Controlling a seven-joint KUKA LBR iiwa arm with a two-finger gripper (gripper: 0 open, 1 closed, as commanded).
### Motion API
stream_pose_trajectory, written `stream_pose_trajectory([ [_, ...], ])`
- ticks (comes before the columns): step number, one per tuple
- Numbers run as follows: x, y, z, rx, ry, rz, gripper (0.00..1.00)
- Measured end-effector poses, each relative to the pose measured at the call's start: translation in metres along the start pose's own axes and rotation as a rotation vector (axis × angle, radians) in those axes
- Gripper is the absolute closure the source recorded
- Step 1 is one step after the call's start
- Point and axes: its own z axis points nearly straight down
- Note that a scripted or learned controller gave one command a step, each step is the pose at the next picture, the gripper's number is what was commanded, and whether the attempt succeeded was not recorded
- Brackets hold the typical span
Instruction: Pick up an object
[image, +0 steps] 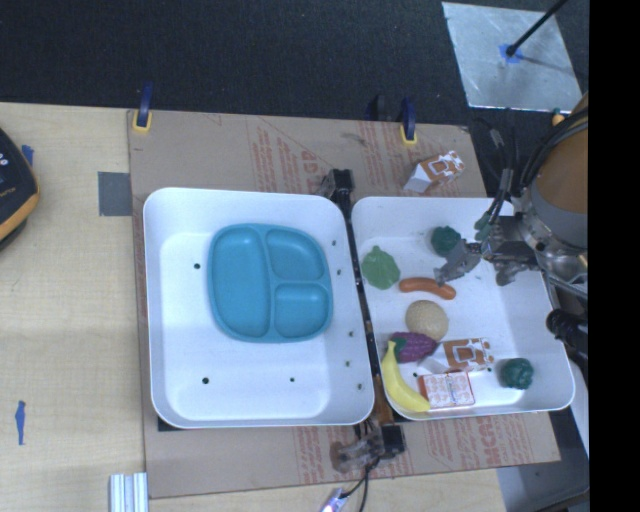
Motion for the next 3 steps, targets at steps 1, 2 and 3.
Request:
stream_pose_trajectory([
  [1, 0.003, 0.018, 0.163, 0.001, -0.001, 0.001, 0.0],
  [2, -0.02, 0.063, 0.17, -0.002, -0.001, 0.001, 0.0],
  [3, -0.009, 0.05, 0.171, 0.0, -0.001, 0.001, 0.0],
])
